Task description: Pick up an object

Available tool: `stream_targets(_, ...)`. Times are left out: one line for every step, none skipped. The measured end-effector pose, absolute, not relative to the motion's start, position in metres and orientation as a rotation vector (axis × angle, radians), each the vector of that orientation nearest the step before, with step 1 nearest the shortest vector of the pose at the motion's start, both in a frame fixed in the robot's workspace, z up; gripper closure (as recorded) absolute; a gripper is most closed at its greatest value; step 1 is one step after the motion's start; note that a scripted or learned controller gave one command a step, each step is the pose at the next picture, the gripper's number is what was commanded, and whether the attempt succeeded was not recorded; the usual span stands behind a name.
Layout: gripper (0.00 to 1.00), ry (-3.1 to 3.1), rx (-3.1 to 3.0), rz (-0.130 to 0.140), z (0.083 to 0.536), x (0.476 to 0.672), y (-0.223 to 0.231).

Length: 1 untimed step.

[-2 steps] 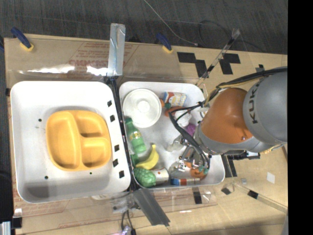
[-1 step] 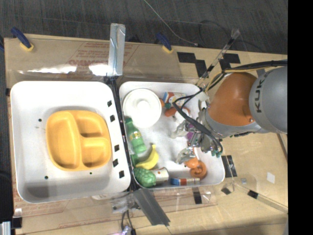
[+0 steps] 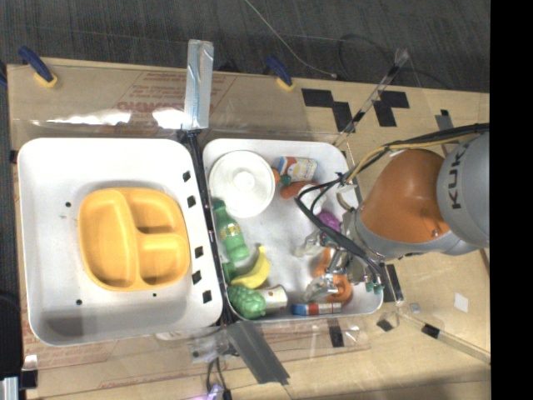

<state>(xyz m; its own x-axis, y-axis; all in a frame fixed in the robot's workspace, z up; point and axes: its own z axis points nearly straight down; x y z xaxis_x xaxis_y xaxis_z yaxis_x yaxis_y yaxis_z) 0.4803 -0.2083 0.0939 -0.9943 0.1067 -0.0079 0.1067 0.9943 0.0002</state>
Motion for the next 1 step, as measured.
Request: stream_targets(0.0, 3.13, 0.145, -0.002, 0.094, 0.4803, -0.2006)
